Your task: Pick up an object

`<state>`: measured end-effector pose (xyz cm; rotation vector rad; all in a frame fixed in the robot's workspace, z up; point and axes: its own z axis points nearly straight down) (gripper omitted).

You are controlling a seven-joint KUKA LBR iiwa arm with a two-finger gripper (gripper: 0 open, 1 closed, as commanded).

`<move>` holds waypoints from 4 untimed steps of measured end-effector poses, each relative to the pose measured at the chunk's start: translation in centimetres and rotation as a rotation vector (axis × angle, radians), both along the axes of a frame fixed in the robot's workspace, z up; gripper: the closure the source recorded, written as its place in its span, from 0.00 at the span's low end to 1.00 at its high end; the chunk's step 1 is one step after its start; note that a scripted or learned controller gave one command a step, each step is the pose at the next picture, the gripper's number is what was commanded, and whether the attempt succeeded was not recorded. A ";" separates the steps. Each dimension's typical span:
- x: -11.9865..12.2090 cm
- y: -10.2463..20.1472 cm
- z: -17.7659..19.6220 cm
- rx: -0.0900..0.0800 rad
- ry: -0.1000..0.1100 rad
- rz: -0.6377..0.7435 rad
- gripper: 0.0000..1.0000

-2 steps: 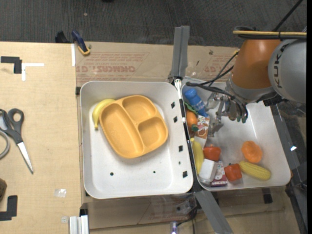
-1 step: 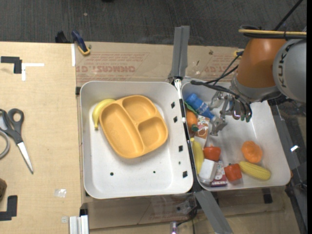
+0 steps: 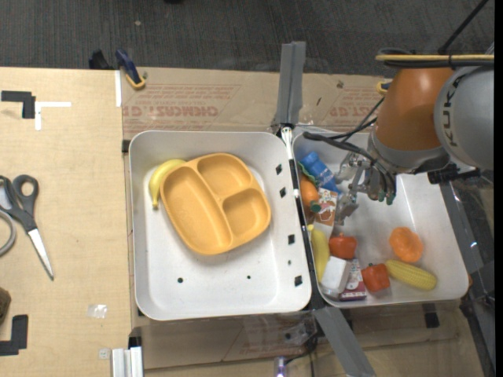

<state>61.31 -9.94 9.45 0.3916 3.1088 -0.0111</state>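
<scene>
The gripper hangs low in the right bin, near its upper left part, under the grey arm with the orange band; whether it is apart or together I cannot tell, and no object shows in its grasp. Just beside it lie a blue object, an orange round piece and a small printed packet; these crowd the left wall of the bin. Lower along the same wall are a yellow long piece, a red piece, a white box and a flat packet. To the right, well apart from the gripper, lie an orange fruit, a red block and a yellow corn cob. The left bin holds a yellow divided plate, and a banana touches its left edge. The bins rest on brown cardboard; on the wooden bench at the left lie scissors; the floor behind is dark grey.
</scene>
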 end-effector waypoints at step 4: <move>-10.1 -8.7 0.8 0.004 0.002 0.233 1.00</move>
